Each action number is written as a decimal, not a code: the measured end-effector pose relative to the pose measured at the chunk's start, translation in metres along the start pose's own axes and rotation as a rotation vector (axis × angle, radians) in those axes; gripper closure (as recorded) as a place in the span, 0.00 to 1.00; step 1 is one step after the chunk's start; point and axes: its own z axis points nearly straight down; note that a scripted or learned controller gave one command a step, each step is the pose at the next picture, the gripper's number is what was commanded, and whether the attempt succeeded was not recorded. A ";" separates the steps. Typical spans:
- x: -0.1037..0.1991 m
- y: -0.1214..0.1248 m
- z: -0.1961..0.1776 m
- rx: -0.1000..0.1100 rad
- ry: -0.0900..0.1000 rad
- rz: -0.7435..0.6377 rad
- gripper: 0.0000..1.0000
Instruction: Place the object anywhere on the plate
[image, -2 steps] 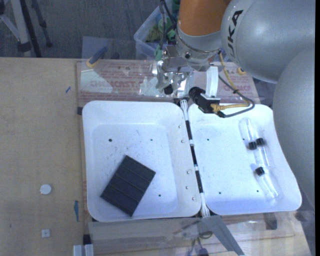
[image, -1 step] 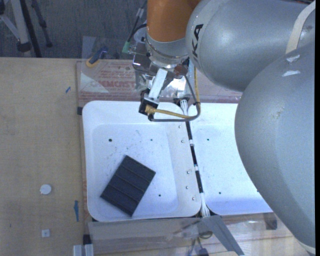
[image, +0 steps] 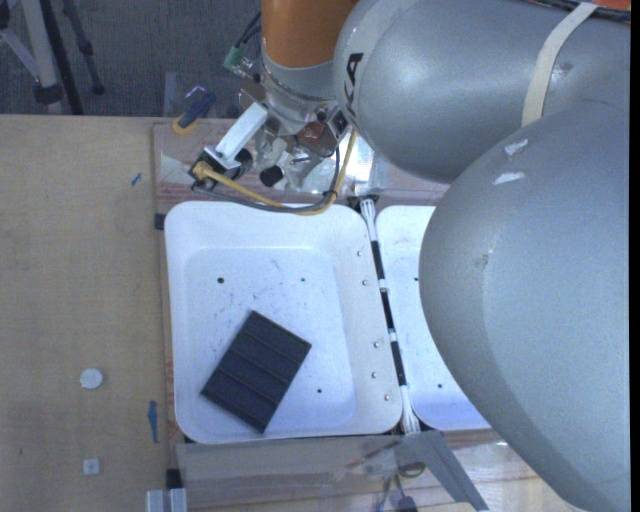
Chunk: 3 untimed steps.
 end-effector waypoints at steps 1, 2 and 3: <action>-0.022 -0.025 0.032 0.002 -0.001 0.417 1.00; -0.026 -0.030 -0.083 0.001 0.001 0.286 1.00; -0.045 -0.055 -0.028 0.001 -0.001 0.727 1.00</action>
